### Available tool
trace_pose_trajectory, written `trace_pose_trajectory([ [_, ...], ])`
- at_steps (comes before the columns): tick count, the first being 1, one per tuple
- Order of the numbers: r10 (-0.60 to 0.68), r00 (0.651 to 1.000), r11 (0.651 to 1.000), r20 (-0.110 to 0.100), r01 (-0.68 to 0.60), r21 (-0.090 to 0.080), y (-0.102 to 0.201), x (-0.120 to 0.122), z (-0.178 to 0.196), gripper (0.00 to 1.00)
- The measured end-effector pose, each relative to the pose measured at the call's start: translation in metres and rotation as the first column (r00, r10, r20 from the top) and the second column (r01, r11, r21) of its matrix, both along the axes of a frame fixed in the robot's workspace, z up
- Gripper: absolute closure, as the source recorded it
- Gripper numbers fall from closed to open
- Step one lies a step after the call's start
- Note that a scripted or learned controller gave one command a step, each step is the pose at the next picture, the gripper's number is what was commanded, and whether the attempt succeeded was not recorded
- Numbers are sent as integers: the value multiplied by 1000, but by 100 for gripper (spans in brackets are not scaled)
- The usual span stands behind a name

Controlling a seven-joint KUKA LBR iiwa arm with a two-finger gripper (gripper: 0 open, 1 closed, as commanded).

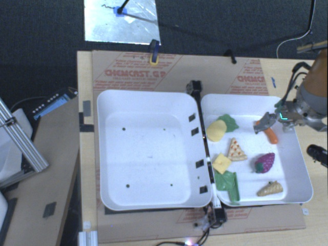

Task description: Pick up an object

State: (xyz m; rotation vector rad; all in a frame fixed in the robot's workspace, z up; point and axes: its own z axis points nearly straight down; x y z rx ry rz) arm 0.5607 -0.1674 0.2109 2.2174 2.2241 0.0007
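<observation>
Over the right bin [302, 181], toward two o'clock: gripper [267, 124] low above an orange carrot-like piece [271, 136], seemingly lined up to grab it. Grip state impossible to tell. Purple grapes [265, 162] just beyond, toward six o'clock; pizza slice [235, 150] toward eight.

Right bin [302, 181]: holds every toy food item.
End effector [266, 123]: at 2 o'clock in this bin, touching orange carrot [271, 135].
Purple grapes [264, 162]: centre right.
Pizza slice [236, 150]: centre.
Yellow lemon [216, 130]: 10 o'clock.
Left bin [148, 150]: beside it, on the worktop [133, 68].
</observation>
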Motion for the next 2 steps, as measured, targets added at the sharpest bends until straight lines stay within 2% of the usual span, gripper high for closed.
trace_pose_trajectory([
  [1,-3,1000,1000,1,3,4,39,-26,-128,0],
  [2,0,1000,1000,15,0,0,36,-20,-108,100],
])
